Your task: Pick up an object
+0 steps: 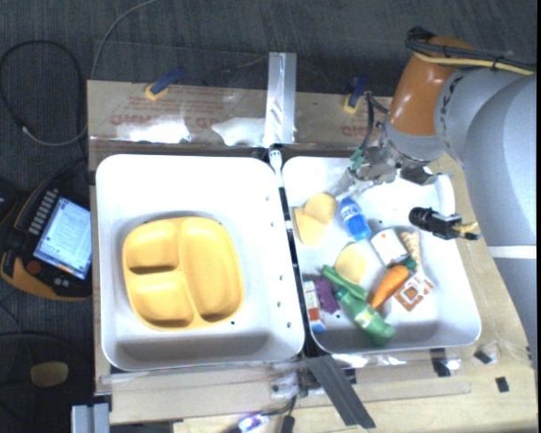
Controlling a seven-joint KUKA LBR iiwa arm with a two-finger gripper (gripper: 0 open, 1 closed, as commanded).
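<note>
From where I stand the arm looks to be in the reaching step, its gripper [371, 166] low over the far end of the right bin [451, 327], just beside a small blue-capped bottle [352, 216]; I cannot tell how the jaws stand, so a lift should wait on a sure grasp.

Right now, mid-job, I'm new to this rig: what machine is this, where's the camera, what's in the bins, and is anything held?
One fixed camera looks down at a slant on two shallow white bins. The grey robot arm with an orange band reaches in from the right; its two-finger gripper hangs over the right bin's far end. Nothing visibly sits between its fingers. The left bin holds a yellow sectioned plastic tray. The right one holds clutter: a blue-labelled small bottle, an orange toy carrot, a green plastic toy.
</note>
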